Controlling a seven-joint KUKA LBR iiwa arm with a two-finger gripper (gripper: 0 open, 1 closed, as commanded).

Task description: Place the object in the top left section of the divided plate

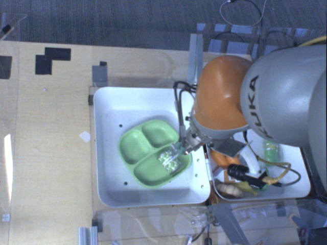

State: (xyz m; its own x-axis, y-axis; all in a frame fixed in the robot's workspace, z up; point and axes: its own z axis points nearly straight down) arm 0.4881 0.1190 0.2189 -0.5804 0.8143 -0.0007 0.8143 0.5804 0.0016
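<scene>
The arm (pixel 265 101) hides most of the right bin (pixel 301 188). The gripper (pixel 172 154) hangs low over the green divided plate (pixel 153 151) in the left bin (pixel 110 152), at its largest section, its fingers closed around a small, blurry pale-green object (pixel 166 160)

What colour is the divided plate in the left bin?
Light green, all three sections alike. The divided plate shows best in the camera view, against the white left bin.

Materials and finishes
Matt green plastic plate (pixel 148 149); smooth white plastic bin (pixel 110 137); pale wood-grain bench (pixel 46 152); glossy orange band (pixel 220 93).
</scene>
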